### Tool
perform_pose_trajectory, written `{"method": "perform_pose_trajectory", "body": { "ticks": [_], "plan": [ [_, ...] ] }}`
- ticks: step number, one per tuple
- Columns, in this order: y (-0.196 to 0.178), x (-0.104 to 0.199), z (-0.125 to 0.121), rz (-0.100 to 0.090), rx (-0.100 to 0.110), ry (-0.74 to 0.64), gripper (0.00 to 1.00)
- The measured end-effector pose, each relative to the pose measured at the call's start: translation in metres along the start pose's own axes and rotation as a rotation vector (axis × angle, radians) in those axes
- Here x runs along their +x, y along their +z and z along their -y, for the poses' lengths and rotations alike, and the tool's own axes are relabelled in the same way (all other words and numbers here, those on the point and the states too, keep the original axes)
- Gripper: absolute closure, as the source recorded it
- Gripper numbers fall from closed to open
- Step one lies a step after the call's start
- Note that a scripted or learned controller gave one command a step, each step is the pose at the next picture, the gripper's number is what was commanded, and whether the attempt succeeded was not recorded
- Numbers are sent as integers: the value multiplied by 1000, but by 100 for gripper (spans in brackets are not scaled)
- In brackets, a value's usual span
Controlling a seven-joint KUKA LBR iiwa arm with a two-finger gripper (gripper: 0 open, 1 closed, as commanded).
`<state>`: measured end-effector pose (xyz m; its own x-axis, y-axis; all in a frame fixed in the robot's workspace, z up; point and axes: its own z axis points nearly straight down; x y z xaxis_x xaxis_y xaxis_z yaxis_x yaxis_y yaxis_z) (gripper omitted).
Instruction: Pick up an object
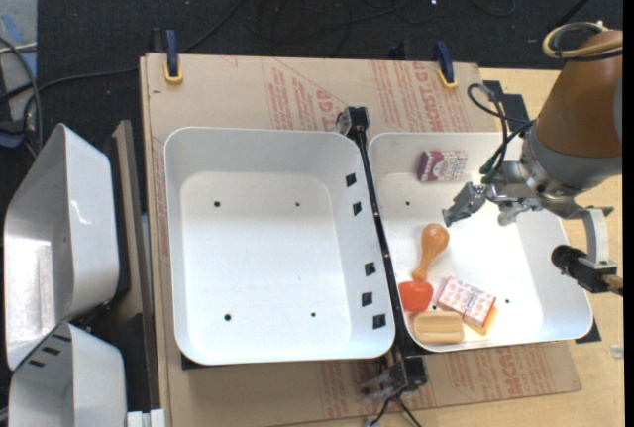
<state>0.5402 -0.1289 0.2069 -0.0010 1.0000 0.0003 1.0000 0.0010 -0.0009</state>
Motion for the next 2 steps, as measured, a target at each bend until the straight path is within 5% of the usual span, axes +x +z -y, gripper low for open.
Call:
{"method": "perform_pose_trajectory", "body": {
  "ticks": [1, 2],
  "plan": [
    [120, -6, -25, 0, 1, 1, 0],
    [104, -6, -25, 0, -2, 3, 100]
  ]
}}
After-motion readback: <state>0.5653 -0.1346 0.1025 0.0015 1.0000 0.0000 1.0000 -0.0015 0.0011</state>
